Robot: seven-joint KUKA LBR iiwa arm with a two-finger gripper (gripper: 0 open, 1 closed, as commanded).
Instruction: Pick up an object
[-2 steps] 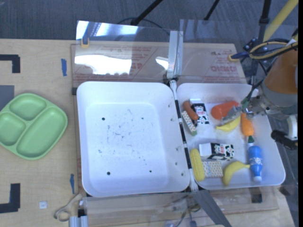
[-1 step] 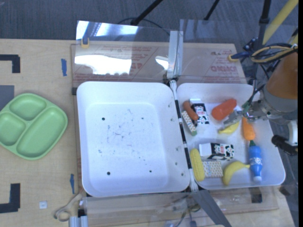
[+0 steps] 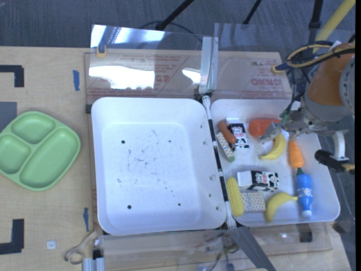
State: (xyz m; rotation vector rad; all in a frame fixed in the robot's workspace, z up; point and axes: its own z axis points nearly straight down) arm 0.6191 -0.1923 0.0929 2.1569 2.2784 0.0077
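Whether the jaws are released or clenched cannot be told; the gripper (image 3: 276,133) hangs low in the right bin (image 3: 330,205), at about 1 o'clock of its floor, touching or just above a banana (image 3: 276,147). An orange object (image 3: 260,126) lies just beside it at 9 o'clock, a carrot (image 3: 295,154) at 4 o'clock. Toward 6 o'clock sit a cow-print box (image 3: 258,179), a 2nd banana (image 3: 277,203) and a blue bottle (image 3: 304,193). The left bin (image 3: 149,162) lies at 9 o'clock, a green tray (image 3: 36,149) beyond it.
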